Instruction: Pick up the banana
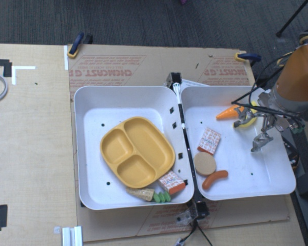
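1. Right now I see the gripper (252, 123) in the right bin (277, 186) — its fingers clasp the banana (248, 120).
2. Banana sits just beside the orange carrot (227, 113), near the bin's far wall.

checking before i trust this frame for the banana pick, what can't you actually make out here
- Banana, camera view: just a yellow sliver shows in the right bin; the claw and its cables cover the rest.
- Grip, camera view: too cluttered to tell if the claw touches the banana.
- Carrot: its thick end runs under the cables.
- Box: print too small to read.
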Controlling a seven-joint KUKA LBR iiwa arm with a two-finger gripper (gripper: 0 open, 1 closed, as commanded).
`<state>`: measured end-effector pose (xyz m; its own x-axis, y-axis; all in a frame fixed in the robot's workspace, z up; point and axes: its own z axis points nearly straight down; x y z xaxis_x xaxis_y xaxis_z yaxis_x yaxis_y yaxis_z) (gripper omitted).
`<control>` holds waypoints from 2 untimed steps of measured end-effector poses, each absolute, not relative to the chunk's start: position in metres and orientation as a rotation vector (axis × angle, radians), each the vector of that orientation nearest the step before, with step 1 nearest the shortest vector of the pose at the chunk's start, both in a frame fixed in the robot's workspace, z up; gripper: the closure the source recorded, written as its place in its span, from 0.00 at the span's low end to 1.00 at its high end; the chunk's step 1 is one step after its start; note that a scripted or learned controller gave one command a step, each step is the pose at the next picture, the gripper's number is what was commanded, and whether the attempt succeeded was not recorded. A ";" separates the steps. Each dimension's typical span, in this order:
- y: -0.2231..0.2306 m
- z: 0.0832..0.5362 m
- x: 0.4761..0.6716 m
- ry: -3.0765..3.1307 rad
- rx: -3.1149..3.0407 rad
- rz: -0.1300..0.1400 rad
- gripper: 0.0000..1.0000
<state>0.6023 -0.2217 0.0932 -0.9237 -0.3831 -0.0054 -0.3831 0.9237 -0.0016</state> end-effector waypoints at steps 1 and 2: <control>-0.221 0.093 0.659 3.024 -0.849 0.004 0.00; -0.221 0.105 0.661 3.015 -0.838 -0.001 1.00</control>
